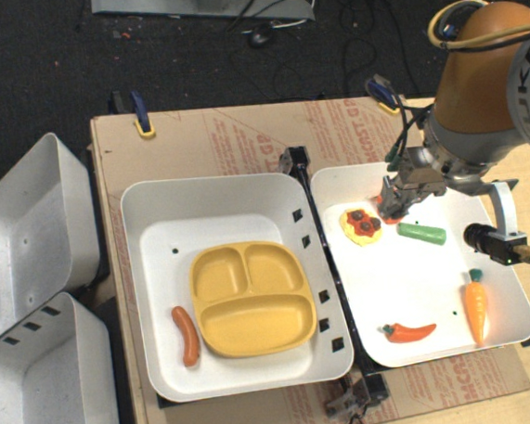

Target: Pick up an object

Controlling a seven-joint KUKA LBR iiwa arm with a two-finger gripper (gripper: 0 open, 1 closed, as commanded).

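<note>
I see the arm [480, 74] reaching in from the right, gripper [396, 201] down low in the right bin [428, 354], near its back-left part. It sits just beside the pizza toy [361, 225] (yellow disc, red and dark toppings) and close to the green piece [422, 233]. I can't tell whether it's released or clenched, and I see nothing between its tips. Same bin: carrot [477, 309] near the right wall, upright in view, red chili [411, 331] toward the front, both well apart from the gripper. Left bin [149, 264] holds a yellow divided plate [253, 297] in the middle, with a sausage [187, 335] just left of it, not touching as far as I can see.
</note>
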